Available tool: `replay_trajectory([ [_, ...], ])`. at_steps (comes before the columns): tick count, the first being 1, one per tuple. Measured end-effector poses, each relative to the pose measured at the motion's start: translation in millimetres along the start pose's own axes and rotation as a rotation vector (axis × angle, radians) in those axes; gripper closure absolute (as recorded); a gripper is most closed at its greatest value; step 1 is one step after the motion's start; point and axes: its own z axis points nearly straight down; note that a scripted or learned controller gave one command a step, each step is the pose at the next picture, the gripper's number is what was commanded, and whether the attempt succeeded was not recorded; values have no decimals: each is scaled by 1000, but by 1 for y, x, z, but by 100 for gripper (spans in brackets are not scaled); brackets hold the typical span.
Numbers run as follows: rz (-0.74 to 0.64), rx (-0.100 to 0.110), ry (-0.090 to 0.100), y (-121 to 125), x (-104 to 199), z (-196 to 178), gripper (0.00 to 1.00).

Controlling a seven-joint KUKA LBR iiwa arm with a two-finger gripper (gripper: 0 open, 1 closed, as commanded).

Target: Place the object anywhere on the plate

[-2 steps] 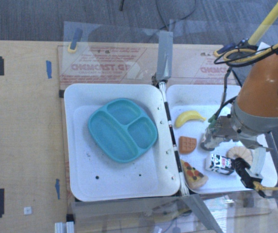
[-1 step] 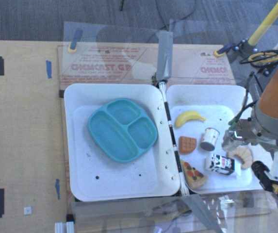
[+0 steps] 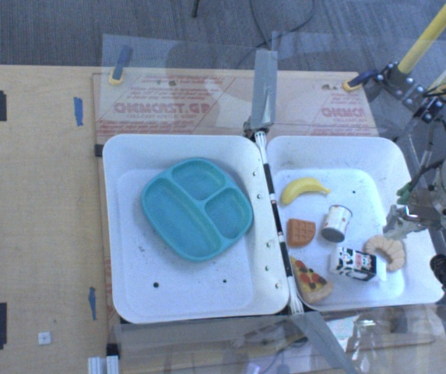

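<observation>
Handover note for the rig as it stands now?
Hand: at the right bin's right side, above the tan croissant-shaped toy; grip state unclear, nothing seen held.
Teal three-compartment plastic plate: in the left bin, bare.
Yellow banana, silver can, brown waffle, pizza slice, black-and-white carton: right bin.
Done: nothing placed.
Left: pick, place on plate.

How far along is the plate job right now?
Nothing looks placed: the teal plate in the left bin carries no item. The gripper hangs at the right bin's edge near the croissant. Banana, can and carton remain there.
</observation>
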Motion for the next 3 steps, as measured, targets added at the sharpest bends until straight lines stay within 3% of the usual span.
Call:
replay_trajectory([
  [1, -251, -2, 1, -11, 82, -32, 100],
  [2, -330, -1, 2, -21, 206, -71, 100],
  [3, -204, 3, 2, -20, 133, 10, 100],
])
